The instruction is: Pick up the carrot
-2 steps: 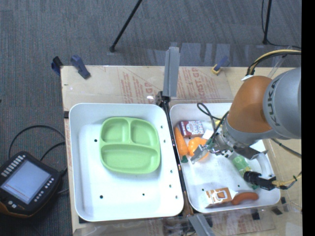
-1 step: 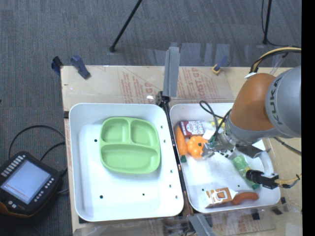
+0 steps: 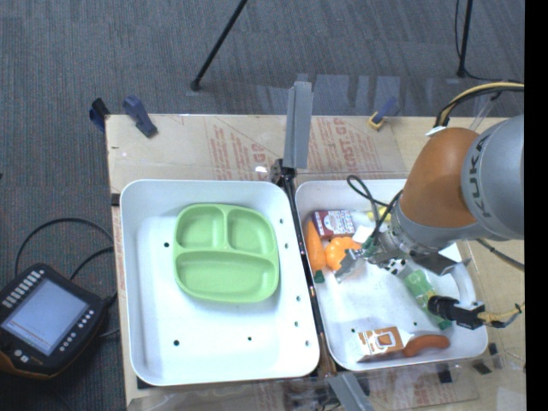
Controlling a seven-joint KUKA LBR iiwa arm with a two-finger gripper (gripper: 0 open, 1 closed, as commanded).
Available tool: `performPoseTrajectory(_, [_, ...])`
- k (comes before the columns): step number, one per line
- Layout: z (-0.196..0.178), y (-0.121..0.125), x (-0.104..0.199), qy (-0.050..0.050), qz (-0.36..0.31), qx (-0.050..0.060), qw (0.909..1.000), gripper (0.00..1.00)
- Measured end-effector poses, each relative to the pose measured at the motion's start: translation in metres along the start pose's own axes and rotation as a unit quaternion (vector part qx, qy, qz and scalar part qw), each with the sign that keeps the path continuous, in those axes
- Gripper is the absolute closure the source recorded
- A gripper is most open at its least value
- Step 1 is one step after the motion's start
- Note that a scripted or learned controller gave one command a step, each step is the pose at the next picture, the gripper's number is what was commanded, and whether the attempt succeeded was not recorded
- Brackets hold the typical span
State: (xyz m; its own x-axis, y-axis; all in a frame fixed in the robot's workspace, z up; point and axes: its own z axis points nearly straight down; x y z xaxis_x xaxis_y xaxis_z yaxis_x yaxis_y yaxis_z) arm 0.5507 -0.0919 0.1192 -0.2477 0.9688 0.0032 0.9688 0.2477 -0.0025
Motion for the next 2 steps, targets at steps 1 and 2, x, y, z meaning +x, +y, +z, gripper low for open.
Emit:
performPoseTrajectory(1, [0.032, 0.024, -0.003, -0.001, -0.054, -0.001, 0.9985, 0.0])
performPoseTrajectory(2, [0.022, 0.024, -0.006, -0.002, -0.05, -0.002, 0.9988, 1.0])
